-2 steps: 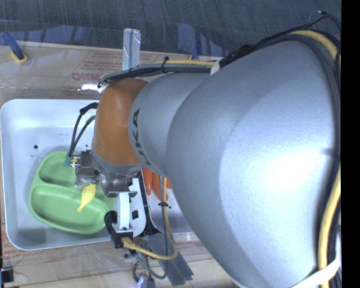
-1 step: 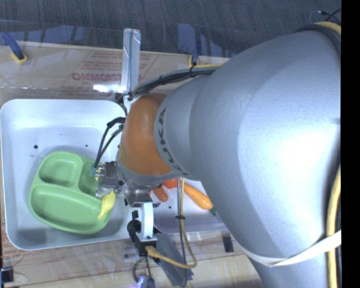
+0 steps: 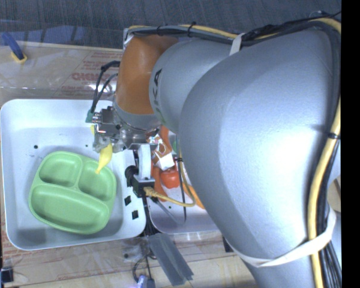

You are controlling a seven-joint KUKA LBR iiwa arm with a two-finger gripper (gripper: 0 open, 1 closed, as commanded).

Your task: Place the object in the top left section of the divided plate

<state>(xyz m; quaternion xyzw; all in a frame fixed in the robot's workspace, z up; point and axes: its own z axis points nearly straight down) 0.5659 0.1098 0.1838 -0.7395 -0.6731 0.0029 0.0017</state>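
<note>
Two white bins (image 3: 12, 161) are sitting below; I'm seeing my gripper (image 3: 106, 144) pinching a yellow object (image 3: 103, 158) over the green divided plate (image 3: 72, 191), hovering for placing.

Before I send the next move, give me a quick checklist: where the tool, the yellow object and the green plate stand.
1. Green divided plate sits inside the left bin: ok.
2. Plate's sections are free of other items: ok.
3. Yellow object hangs just below the tool, its lower tip at the plate's upper right edge: ok.
4. Object is firmly gripped between the fingers: cannot tell, the wrist hides them.
5. Object is over the top left section: not ok, it hangs nearer the top right section.
6. Right bin contents, including something orange, stay out of the path: cannot tell, the arm covers most of it.
</note>
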